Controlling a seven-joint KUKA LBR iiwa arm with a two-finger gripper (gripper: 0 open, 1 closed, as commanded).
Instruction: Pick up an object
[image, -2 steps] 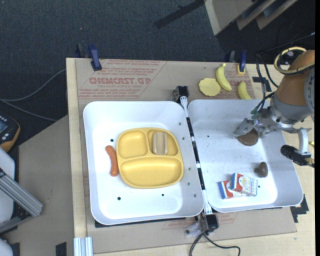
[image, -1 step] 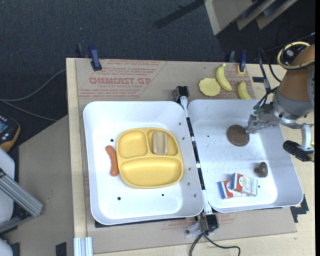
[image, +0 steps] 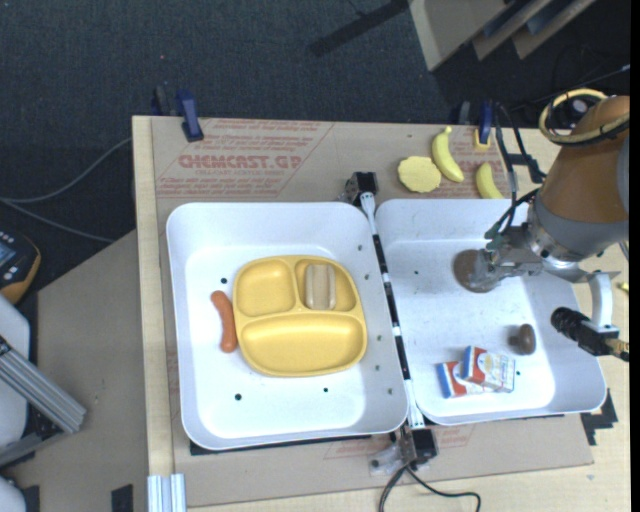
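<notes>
Nothing lifted yet. Gripper (image: 478, 270) low in right bin (image: 430, 225), finger state impossible to tell. Candidate objects: brown lump (image: 522, 339) and small carton (image: 476, 372), both nearer bin's front edge, ungrasped. Whole pick remains.

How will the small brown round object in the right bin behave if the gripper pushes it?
The brown object looks rounded, so it would probably roll across the smooth right bin. It seems small and likely light. It may stop against the nearby carton.
</notes>
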